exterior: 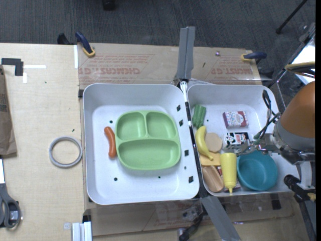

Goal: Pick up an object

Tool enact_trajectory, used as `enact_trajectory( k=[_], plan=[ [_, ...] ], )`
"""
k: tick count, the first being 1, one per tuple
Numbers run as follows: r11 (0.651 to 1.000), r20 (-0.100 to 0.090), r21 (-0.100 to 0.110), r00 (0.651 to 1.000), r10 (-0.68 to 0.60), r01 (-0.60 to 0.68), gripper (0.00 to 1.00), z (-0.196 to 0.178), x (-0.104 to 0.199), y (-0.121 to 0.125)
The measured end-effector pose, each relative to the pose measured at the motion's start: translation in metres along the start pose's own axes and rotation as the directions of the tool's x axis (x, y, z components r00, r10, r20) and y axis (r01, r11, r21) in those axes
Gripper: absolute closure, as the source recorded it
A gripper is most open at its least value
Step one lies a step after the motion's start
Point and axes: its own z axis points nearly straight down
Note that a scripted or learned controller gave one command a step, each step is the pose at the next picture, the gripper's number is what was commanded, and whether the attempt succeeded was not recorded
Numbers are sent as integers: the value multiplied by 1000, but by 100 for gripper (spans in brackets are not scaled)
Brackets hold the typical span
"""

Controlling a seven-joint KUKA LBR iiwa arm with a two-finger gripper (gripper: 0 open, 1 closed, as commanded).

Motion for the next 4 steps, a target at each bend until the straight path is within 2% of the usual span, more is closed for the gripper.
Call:
enact_trajectory(
  k=[1,2,3,4],
  plan=[
    [1000,2,-11,1000,0,0,100,-10,1,5],
    [978,-2,0,978,208,-208,100,-14,-24,3],
    [1000,-5,12,1000,12,-12,100,-45,-4,-1],
    [987,-5,42,988,157,-157,100,-135,28,37]
  ],
)
